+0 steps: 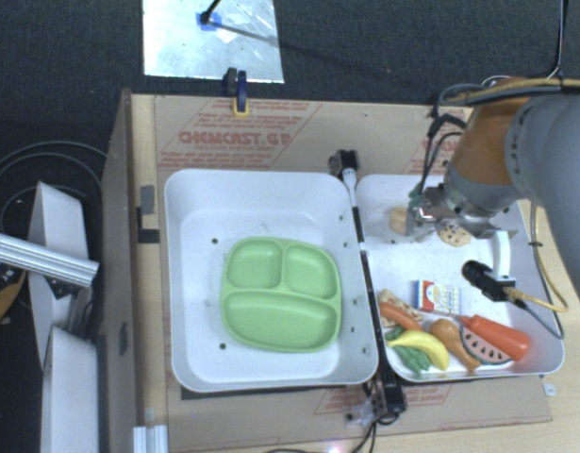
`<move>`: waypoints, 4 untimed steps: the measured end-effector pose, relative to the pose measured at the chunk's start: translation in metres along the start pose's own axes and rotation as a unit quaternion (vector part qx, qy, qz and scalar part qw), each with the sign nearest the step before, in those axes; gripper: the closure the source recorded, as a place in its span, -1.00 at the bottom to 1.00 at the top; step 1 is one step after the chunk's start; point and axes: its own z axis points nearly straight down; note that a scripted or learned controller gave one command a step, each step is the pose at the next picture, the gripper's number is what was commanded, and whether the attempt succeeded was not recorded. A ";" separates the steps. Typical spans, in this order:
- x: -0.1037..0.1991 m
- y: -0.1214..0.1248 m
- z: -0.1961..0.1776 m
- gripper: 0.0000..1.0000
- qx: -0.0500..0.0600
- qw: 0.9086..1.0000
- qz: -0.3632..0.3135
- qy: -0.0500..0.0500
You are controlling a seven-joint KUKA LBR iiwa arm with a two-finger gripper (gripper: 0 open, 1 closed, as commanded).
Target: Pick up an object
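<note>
Arm [554, 144]: broad, rounded grey shell, smooth and matte.
Band [483, 154]: orange ring above the wrist, set between the grey shell and the wrist hardware.
Wrist [459, 210]: grey metal flange with small dark and silvery fittings, details blurred.
Cables [439, 140]: thin black leads looping beside the orange band; another dark cable runs along the top of the shell.
Gripper [423, 217]: small metallic parts at the wrist's tip, too small to make out.

A green divided plate [280, 293] is seen lying in the left white bin [190, 253]. A blue and yellow clamp [237, 91] is fixed at the counter's [261, 135] far edge, and a silvery sheet [212, 25] is laid beyond it.
</note>
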 end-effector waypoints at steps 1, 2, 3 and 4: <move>-0.003 -0.001 -0.009 1.00 0.001 1.000 0.001 0.000; 0.100 0.012 -0.072 1.00 -0.001 1.000 -0.003 0.003; 0.061 -0.011 -0.067 1.00 0.004 1.000 0.006 -0.001; 0.034 -0.041 -0.115 1.00 0.001 1.000 0.005 -0.001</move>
